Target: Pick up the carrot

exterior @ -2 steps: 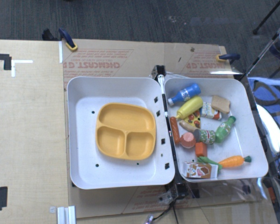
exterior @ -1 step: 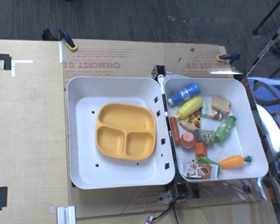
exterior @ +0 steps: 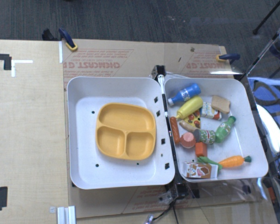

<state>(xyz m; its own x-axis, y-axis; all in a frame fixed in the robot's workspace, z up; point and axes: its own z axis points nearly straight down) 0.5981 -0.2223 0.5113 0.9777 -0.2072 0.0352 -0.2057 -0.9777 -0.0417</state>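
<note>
The carrot (exterior: pixel 232 162) lies at the lower right of the right bin (exterior: pixel 252 125), its green end beside a carton (exterior: pixel 199 170). Best approach is from above, across its orange middle. I cannot tell the jaws' state.

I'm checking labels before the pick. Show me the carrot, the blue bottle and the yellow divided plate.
carrot (exterior: pixel 232 162): camera view, middle of its orange body.
blue bottle (exterior: pixel 186 93): camera view, middle of its blue body.
yellow divided plate (exterior: pixel 113 114): camera view, bare floor of its long upper compartment.
</note>
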